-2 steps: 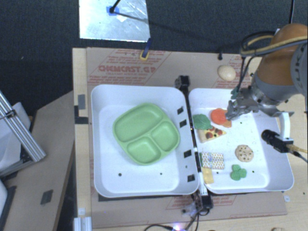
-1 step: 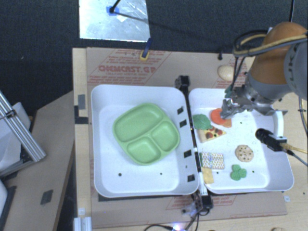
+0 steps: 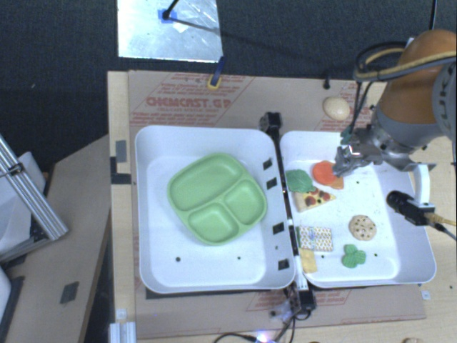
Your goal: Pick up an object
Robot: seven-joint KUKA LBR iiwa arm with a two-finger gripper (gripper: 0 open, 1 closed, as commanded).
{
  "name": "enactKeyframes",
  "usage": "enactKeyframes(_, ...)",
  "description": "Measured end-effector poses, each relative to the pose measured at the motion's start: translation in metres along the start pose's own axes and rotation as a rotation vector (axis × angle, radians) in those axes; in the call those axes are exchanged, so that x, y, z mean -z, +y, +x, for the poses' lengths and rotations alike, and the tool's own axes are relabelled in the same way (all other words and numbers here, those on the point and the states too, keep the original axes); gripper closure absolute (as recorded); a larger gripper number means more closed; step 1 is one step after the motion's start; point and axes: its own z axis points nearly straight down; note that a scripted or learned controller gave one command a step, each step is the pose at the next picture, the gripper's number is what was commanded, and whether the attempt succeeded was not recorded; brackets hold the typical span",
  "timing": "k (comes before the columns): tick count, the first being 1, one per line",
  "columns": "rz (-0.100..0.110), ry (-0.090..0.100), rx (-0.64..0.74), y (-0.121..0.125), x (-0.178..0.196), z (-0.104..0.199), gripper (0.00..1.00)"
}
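The orange-red toy [image 3: 325,172] lies in the upper middle of the right bin [image 3: 421,263], touching the pizza slice [image 3: 314,199], with the hand [image 3: 348,158] directly at its right edge. Whether the hand is wide or narrow I cannot tell. A good grasp likely means centring over the toy, clear of the green leafy piece [image 3: 298,180].

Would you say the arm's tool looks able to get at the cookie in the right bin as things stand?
Probably yes: the cookie lies flat with bare bin floor all round it, and the tool hovers nearby over the orange piece.
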Motion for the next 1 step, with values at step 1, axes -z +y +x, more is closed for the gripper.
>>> enactKeyframes(1, 0.002, -0.001, -0.002, -0.0046, -0.0132, -0.0094, 1.0)
